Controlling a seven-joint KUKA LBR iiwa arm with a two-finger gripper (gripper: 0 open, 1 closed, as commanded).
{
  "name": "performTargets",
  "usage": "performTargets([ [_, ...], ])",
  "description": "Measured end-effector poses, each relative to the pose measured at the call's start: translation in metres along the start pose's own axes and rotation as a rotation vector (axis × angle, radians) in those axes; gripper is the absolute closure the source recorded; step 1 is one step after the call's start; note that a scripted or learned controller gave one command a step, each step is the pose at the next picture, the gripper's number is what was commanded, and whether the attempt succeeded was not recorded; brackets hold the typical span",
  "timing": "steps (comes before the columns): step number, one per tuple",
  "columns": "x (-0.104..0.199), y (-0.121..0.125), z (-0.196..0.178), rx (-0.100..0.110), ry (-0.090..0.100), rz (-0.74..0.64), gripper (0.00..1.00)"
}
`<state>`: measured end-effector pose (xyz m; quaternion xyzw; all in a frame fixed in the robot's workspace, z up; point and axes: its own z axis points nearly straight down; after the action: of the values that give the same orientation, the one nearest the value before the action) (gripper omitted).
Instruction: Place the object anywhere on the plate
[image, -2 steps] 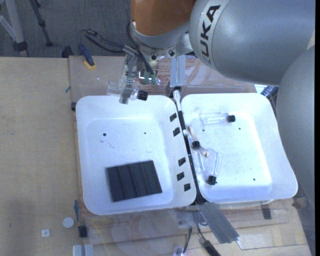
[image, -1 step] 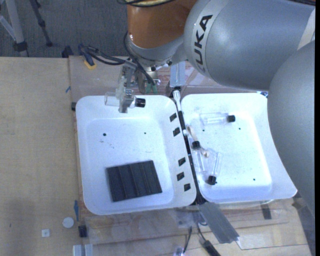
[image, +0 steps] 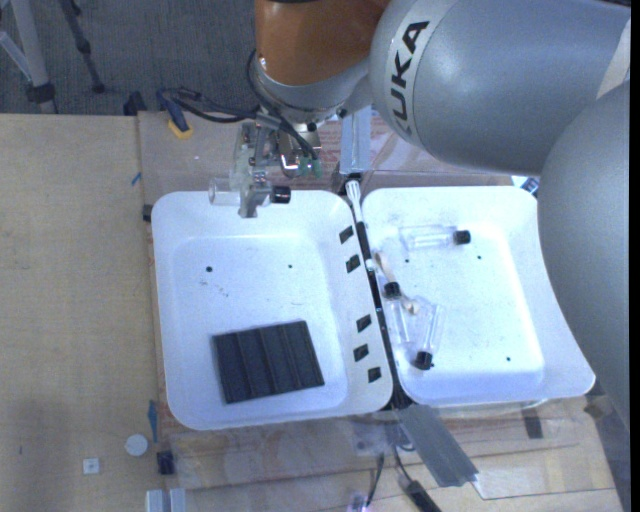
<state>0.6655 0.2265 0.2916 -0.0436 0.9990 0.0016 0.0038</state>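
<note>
Hovering over the far rim of the left bin (image: 165, 300), our pincer (image: 255, 195) appears to grasp a clear tube with a black cap (image: 245, 190), though the fingers blur against it and we cannot tell their state for certain. Item: dark ribbed plate (image: 268, 361), flat in the left bin's near half, well apart from the pincer. Item: further clear capped vials (image: 432, 238) in the right bin (image: 530, 330). Step in hand, as we judge: carrying. Next move calls for travel toward the plate, then lowering before release.
</note>
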Motion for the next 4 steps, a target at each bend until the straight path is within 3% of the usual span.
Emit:
performTargets([
  [2,-0.001,0.001,0.001,0.000,0.000,-0.140,1.00],
  [3,-0.001,0.000,-0.021,-0.001,-0.001,-0.301,1.00],
  [4,-0.001,0.000,0.012,0.000,0.006,-0.392,1.00],
])
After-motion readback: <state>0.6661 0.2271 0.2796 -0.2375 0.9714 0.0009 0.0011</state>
